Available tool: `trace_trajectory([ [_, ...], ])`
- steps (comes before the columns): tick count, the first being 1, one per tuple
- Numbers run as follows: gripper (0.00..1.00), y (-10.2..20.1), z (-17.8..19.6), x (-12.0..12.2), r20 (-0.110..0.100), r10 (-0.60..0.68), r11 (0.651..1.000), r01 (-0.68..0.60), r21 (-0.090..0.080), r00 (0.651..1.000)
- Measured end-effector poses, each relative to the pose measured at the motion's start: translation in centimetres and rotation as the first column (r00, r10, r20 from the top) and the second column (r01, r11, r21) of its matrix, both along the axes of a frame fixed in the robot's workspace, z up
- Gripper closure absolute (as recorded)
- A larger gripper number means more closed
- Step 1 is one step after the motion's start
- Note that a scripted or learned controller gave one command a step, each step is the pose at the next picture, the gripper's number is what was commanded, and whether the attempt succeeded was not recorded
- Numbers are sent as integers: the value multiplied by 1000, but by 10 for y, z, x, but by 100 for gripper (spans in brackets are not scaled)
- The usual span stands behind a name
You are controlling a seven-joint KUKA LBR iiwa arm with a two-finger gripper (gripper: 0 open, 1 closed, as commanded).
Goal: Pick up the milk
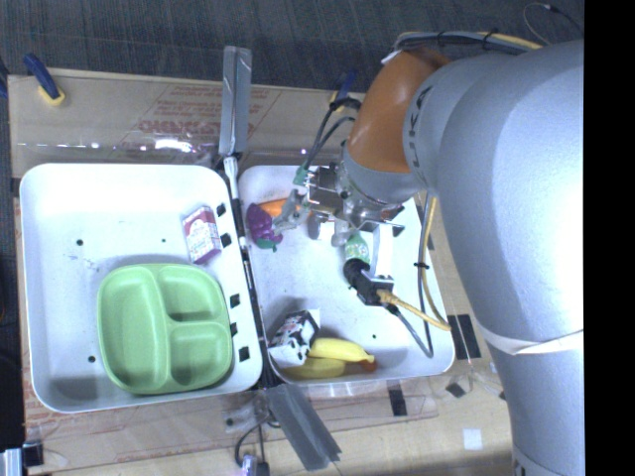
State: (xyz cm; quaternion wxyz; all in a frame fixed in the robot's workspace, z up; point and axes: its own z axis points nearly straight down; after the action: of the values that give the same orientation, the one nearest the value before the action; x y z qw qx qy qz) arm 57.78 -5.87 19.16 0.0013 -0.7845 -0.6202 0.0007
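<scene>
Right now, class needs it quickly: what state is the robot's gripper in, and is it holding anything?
Gripper: above the right white bin; open or closed cannot be told, nothing visibly held.

**Arm reaching in from the right**

The grey arm (516,216) fills the right side and bends leftward. Its orange band (389,117) sits above the wrist (372,181), which points down and to the left. The gripper (316,206) hangs just below the wrist; its state cannot be made out.

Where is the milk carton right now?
The small black-and-white milk carton lies in the right white bin, near its front-left corner, beside the yellow banana.
</scene>
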Motion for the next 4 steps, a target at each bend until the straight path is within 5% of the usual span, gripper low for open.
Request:
trace_trajectory([
  [1, 0, -47, -33, -80, -2, 231, 973, -231, 1, 973],
  [2, 0, -38, -101, -101, 0, 177, 984, -177, 1, 984],
  [3, 100, -38, -88, -97, 12, 180, 984, -180, -2, 984],
  [4, 100, 35, 0, -101, 1, 177, 984, -177, 1, 984],
])
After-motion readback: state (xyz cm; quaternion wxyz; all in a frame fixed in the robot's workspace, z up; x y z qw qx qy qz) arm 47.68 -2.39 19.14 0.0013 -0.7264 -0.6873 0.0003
